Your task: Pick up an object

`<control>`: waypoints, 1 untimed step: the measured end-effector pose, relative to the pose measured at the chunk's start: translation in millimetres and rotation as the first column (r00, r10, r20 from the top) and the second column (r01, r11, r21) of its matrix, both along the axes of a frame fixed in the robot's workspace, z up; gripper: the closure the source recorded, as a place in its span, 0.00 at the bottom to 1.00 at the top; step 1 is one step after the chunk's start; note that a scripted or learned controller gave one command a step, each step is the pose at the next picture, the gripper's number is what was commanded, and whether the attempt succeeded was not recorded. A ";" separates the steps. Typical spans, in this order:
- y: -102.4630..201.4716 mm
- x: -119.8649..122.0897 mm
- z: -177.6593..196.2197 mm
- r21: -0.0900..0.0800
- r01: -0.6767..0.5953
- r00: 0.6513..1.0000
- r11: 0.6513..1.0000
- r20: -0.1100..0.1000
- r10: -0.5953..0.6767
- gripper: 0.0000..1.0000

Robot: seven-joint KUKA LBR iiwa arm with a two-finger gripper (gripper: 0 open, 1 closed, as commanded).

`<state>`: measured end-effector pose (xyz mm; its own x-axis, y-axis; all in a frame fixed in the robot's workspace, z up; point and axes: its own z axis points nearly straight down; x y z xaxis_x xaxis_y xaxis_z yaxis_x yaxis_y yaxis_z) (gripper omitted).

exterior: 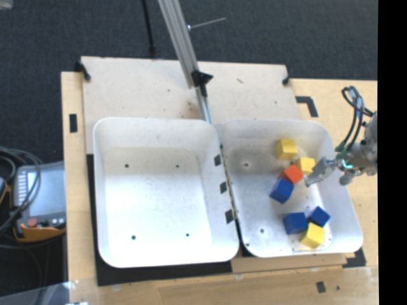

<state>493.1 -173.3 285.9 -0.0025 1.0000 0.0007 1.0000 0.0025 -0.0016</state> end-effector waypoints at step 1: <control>-0.1 0.6 2.0 -0.001 0.001 1.000 1.000 0.004 -0.001 0.00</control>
<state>493.7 -173.4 287.9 -0.0015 1.0000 -0.0005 1.0000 0.0016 0.0029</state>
